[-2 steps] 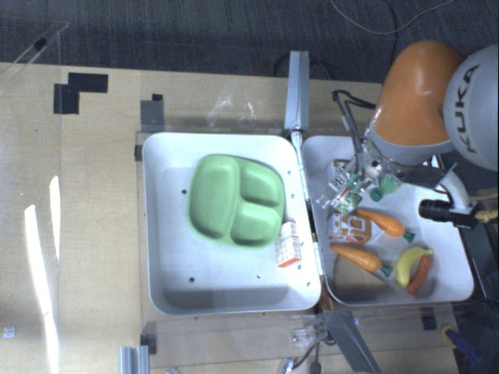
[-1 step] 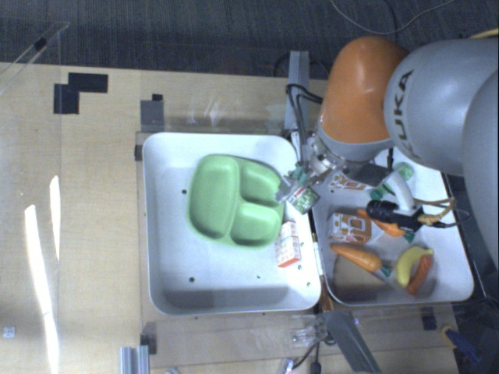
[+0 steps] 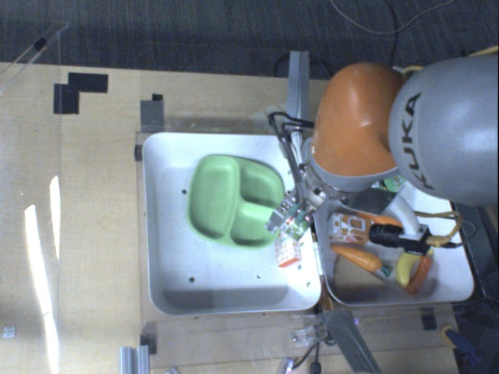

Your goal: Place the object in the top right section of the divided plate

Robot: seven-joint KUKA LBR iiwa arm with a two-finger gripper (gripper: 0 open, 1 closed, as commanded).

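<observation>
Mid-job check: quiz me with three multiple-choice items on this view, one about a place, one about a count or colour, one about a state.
1. Where does the green divided plastic plate lie?
A. in the left white bin
B. in the right white bin
C. on the bare bench

2. How many sections does the plate have?
A. two
B. three
C. five

3. Where is the small white and red packet?
A. in the plate's top right section
B. on the left bin's floor by the plate's lower right rim
C. among the items in the right bin

Answers: 1 A, the left white bin surrounds the plate. 2 B, one large and two smaller hollows. 3 B, it rests below the hand, outside the plate.
</observation>
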